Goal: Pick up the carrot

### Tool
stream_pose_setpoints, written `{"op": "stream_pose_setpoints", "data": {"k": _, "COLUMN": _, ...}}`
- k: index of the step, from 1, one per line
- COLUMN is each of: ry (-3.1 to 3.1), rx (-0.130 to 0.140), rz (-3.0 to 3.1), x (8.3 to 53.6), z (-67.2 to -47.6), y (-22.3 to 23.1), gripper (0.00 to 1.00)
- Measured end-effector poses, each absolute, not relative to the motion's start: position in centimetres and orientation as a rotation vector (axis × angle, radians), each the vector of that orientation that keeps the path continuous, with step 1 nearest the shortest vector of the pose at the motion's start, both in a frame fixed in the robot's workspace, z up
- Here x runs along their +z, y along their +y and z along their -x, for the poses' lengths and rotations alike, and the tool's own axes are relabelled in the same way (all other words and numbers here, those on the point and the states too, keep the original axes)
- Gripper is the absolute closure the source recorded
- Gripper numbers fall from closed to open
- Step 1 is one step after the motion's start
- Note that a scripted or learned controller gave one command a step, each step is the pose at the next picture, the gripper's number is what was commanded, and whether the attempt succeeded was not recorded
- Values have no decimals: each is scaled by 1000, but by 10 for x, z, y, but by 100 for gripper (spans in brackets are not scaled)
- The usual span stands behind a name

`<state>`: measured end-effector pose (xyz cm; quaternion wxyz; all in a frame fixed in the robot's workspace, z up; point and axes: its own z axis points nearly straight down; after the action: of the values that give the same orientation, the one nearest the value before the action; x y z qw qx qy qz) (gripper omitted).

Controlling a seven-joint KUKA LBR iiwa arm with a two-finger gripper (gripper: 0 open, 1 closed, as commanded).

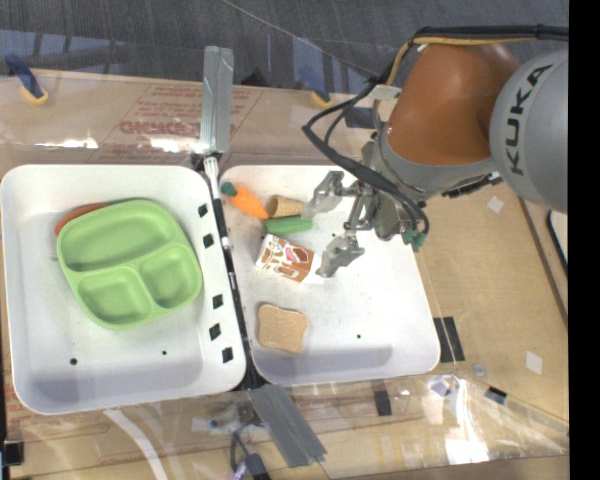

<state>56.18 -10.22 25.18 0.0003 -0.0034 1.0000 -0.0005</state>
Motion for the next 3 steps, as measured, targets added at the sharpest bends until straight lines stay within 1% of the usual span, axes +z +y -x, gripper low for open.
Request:
{"op": "stream_pose_setpoints", "data": {"k": 1, "ry": 3142, "rx": 2, "rz": -256, "x": 124, "z": -621, "y": -114, "gripper": 0}}
{"op": "stream_pose_setpoints", "data": {"k": 2, "ry": 3128, "rx": -1, "rz": -243, "x": 142, "z": -626, "y": -113, "gripper": 100}}
{"op": "stream_pose_setpoints", "data": {"k": 3, "ry": 3125, "rx": 2, "rz": -232, "x": 201, "z": -634, "y": -49, "gripper": 100}}
